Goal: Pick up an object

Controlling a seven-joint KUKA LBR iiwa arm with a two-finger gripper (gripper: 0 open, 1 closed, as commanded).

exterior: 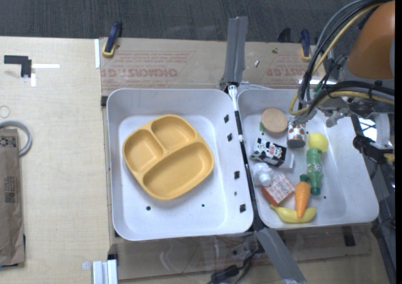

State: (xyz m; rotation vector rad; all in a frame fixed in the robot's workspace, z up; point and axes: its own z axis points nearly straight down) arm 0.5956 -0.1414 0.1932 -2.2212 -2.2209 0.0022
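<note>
We count things starting from the yellow banana (290,214) at the near rim of the right bin (361,213). On it lies one orange carrot (302,197). Left of it is one red packet (279,188). Behind it stand one green bottle (313,171), one lemon (318,142), one black-and-white cow box (270,151) and one tan round block (274,120). The gripper (297,131) pinches a small spotted white toy (296,136). Far left is one yellow plate (168,156) in the left bin (125,213).

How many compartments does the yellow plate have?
3. The plate lies in the left bin: two small compartments along its upper-left side, one large one toward the lower right. Nothing covers it.
</note>
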